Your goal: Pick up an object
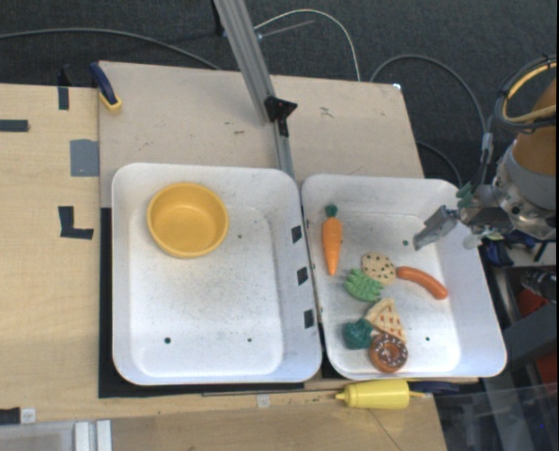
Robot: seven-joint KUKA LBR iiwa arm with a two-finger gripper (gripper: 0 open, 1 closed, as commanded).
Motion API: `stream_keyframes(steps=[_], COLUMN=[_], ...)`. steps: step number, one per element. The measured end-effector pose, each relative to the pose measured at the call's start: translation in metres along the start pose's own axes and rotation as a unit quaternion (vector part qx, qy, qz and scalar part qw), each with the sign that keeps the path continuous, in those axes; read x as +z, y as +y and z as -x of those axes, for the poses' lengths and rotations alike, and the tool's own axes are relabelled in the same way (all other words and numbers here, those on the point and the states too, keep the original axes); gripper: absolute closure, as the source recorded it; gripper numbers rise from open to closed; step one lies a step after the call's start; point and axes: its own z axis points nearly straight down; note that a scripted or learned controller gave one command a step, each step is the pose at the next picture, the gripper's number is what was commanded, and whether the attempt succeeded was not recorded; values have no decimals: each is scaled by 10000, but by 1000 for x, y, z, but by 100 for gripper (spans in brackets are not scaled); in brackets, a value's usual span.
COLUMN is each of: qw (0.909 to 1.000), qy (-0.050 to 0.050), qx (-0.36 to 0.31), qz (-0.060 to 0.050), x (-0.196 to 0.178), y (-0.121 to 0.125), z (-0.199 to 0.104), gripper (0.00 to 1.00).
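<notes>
Toy food sits piled in the right bin (467,346): a carrot (332,241) around 11 o'clock, a sausage (422,281) near the middle, a cookie (378,269) on a green leafy piece (362,286), plus a pizza slice (386,318) and a donut (388,352) down at 6 o'clock. The pincer (427,232) hangs over the bin's 2 o'clock corner, nothing between its fingers; can't tell how wide they're set. A yellow bowl (187,219) sits at 10 o'clock in the left bin (213,336).

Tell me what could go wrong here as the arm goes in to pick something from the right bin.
The toys are bunched: the cookie, leafy green, pizza slice and donut lie close together, so a grasp may catch two or knock one aside. The sausage and carrot are rounded and may slip. The gripper hangs near the bin wall.
</notes>
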Motion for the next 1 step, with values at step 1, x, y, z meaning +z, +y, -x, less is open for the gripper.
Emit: stream_keyframes(steps=[1], qw=[10000], qy=[-1], qx=[0], qz=[0], x=[0], y=[0], z=[0], gripper=[0])
